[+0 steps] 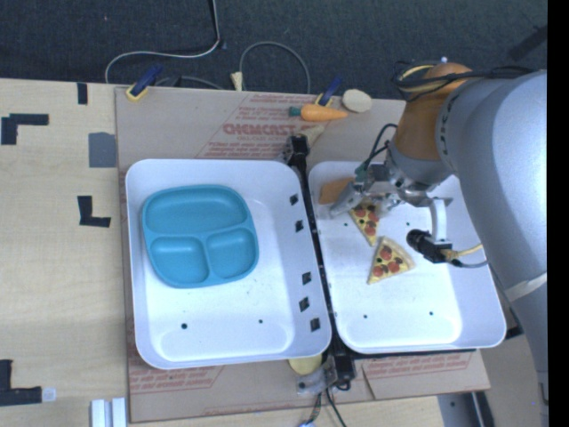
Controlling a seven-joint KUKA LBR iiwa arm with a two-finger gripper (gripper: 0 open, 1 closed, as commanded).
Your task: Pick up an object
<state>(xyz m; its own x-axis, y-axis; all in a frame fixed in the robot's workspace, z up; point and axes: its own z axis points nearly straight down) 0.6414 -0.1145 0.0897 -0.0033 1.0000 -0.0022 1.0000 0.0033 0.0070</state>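
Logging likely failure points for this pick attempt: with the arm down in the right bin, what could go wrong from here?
1. The pincer sits low over a pizza slice lying flat on the right bin; a flat piece may slip out of a grasp.
2. A brown piece lies close beside it, so the pincer might nudge or catch that instead.
3. A second pizza slice is nearby and could be knocked.
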